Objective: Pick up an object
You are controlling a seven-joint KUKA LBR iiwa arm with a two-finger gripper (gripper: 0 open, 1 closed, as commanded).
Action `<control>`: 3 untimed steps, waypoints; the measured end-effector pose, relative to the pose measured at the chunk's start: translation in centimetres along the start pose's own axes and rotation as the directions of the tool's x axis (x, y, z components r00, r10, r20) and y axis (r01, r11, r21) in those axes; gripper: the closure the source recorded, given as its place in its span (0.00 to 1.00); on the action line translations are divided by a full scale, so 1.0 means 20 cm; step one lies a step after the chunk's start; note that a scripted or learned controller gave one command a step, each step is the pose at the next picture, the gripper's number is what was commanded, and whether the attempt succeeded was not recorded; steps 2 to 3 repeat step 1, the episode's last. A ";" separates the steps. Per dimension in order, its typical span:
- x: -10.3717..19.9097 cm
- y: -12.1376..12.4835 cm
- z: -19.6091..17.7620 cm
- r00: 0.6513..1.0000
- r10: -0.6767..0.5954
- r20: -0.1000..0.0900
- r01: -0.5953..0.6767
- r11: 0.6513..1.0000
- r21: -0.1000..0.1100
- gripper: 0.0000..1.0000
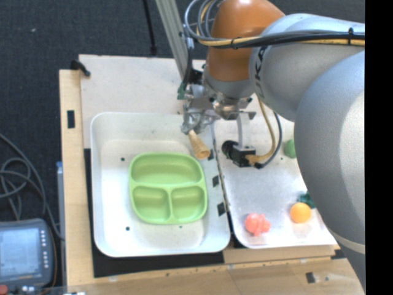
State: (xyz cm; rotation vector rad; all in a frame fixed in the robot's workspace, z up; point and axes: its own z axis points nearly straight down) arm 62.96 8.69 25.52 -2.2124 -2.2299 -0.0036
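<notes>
Camera view shows us, near to far, a pink lumpy toy [257, 224] and orange ball [300, 212] in the right white bin [270, 183], a green divided plastic plate [167, 187] in the left bin [110, 165], and our gripper [195, 133] clenched around a tan cone-shaped piece [198, 145].

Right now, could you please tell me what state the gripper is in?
Gripper: shut on the tan object, which hangs between its fingers above the left bin.
</notes>
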 end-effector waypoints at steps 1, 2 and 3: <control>-0.02 0.00 0.00 1.000 0.004 0.003 -0.004 1.000 0.001 0.00; -0.02 0.00 0.00 1.000 0.004 0.003 -0.004 1.000 0.001 0.00; -0.02 0.00 0.00 1.000 0.004 0.003 -0.004 1.000 0.001 0.00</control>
